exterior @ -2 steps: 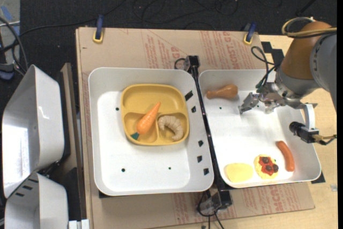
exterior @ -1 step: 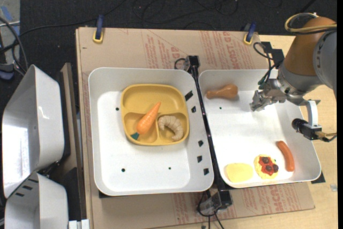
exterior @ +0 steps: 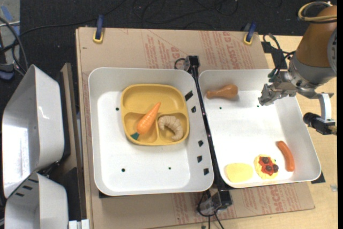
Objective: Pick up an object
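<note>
My gripper (exterior: pixel 266 98) hangs over the far right part of the right bin (exterior: pixel 252 131), under the grey wrist and orange band. A brown toy drumstick (exterior: pixel 222 93) lies to its left near the bin's far wall, apart from the gripper. At the bin's near edge lie a yellow disc (exterior: pixel 239 172), a small pizza piece with red topping (exterior: pixel 266 166) and an orange-red sausage (exterior: pixel 285 155). I see nothing held in the gripper.
The left bin (exterior: pixel 107 163) holds a yellow divided plate (exterior: pixel 134 95) with an orange carrot (exterior: pixel 148 118) and a pale shrimp (exterior: pixel 171 126) in it. A black divider strip (exterior: pixel 202 131) runs between the bins. Grey tubs (exterior: pixel 29 120) stand off the bench's left.
</note>
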